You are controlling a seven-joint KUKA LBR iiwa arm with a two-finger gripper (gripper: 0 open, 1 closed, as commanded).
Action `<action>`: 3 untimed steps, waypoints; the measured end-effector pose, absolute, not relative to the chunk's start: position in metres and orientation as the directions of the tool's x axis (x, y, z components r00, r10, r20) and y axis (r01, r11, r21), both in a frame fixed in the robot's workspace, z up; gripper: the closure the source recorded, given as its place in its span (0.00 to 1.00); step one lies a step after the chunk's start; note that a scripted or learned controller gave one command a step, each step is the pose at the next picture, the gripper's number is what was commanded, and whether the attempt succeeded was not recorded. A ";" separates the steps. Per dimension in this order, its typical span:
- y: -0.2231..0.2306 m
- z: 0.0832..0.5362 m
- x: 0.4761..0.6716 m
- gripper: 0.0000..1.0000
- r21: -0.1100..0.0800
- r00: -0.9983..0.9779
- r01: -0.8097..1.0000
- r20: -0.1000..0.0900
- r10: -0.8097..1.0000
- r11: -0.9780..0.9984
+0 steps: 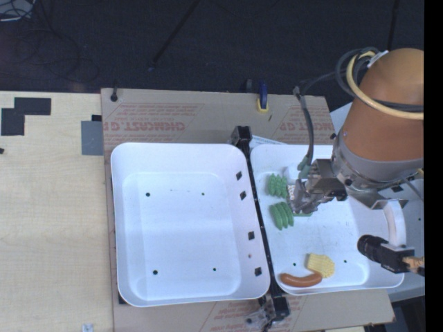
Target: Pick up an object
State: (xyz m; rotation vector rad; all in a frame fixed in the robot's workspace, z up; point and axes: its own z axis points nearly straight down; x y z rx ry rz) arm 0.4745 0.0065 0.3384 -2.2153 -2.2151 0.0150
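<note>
Gripper [302, 200] is low in the right bin [346, 272], its tip just beside two green pieces; whether it is clenched or released cannot be told from this slant, as the metal parts blur together. Nearest it, the lower green piece [282, 215] lies at or under its tip (contact cannot be confirmed), and the upper green piece [277, 184] sits just to the tip's left. Nothing is seen lifted, so the pick-up is judged not yet done: approach appears complete, while grasp and lift remain. Toward the bin's near edge, well apart from the gripper, lie a yellow piece [320, 264] and a sausage [300, 279], touching or nearly so. Left bin [138, 282] adjoins the right along a black divider. Arm [384, 116] enters from the right, its orange band directly above the wrist, the wrist angled down and leftward into the bin, with cables looped over the top.
</note>
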 end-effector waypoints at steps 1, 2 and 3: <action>0.058 0.381 0.476 1.00 0.000 -0.005 1.000 0.001 1.000 0.005; 0.055 0.388 0.476 1.00 -0.006 -0.003 1.000 -0.001 1.000 0.003; 0.054 0.397 0.476 1.00 -0.010 -0.004 1.000 -0.002 1.000 0.004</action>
